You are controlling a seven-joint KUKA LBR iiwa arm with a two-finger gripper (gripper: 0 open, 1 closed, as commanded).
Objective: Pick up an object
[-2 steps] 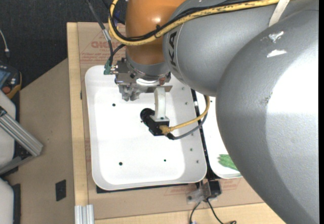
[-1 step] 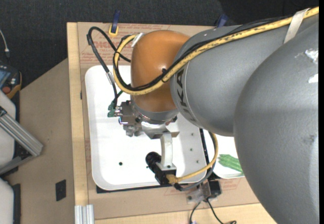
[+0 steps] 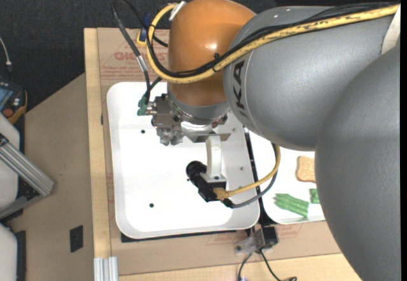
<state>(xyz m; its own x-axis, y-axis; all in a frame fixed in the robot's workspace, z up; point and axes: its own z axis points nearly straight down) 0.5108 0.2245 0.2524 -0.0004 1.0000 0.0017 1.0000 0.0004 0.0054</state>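
Note:
My gripper hangs low over the upper middle of the left white bin, mostly covered by the orange wrist band and the grey arm that reaches in from the right. Nothing can be seen held under it. In the right bin, a tan flat piece lies near the arm's edge. A green pod-like object lies in front of it, with a smaller green piece beside it. The arm hides most of the right bin.
Both bins sit on a brown cardboard sheet. A metal rail runs at the far left. A small clip with cable sits at the front edge between the bins.

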